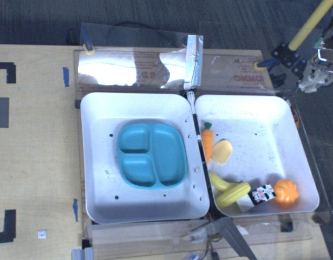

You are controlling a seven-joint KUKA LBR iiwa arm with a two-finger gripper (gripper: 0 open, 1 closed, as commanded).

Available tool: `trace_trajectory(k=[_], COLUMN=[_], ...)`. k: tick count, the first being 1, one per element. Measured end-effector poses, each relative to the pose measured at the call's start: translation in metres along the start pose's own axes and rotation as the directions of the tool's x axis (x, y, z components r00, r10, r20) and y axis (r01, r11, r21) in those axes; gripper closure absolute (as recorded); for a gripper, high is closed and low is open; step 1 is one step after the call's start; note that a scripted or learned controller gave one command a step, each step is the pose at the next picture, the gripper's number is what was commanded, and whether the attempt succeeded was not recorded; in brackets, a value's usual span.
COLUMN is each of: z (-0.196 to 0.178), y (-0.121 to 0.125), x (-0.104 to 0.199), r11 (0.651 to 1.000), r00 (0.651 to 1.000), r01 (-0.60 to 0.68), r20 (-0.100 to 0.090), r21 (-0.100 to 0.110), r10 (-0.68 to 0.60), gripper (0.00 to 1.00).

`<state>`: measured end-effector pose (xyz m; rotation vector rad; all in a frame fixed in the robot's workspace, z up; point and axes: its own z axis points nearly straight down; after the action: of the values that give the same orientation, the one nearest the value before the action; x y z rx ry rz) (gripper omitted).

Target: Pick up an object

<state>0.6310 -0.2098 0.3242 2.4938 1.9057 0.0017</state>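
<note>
Two white bins are seen side by side on the bench. In the left bin (96, 199) a blue divided plate (152, 155) is laid flat near the middle. The right bin (263, 118) is where the small items are gathered — a carrot (208, 144) is set against the left wall, with a pale yellow piece (221, 151) just beside it. Along the near edge a banana (229, 190) is found, then a small black-and-white toy (262, 194), then an orange pumpkin-like piece (286, 192) touching that toy on its right. The gripper (318, 72) is spotted at the upper right, well apart from both bins — whether it is open or closed cannot be told, and nothing is seen held by it.
</note>
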Motion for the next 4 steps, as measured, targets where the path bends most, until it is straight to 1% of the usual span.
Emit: trace_trajectory(k=[1,2,3,4], z=[0.041,-0.116,-0.072,-0.113], y=[-0.012,-0.035,-0.062,-0.129], x=[-0.008,0.0,-0.023,0.008], r11=[0.971,0.966,0.962,0.913], r00=[0.971,0.966,0.962,0.913], r01=[0.238,0.258,0.274,0.408], r20=[-0.002,0.002,-0.001,-0.002], r21=[0.005,-0.008,0.004,0.001], r10=[-0.238,-0.258,-0.274,-0.408], gripper=[1.0,1.0,1.0,1.0])
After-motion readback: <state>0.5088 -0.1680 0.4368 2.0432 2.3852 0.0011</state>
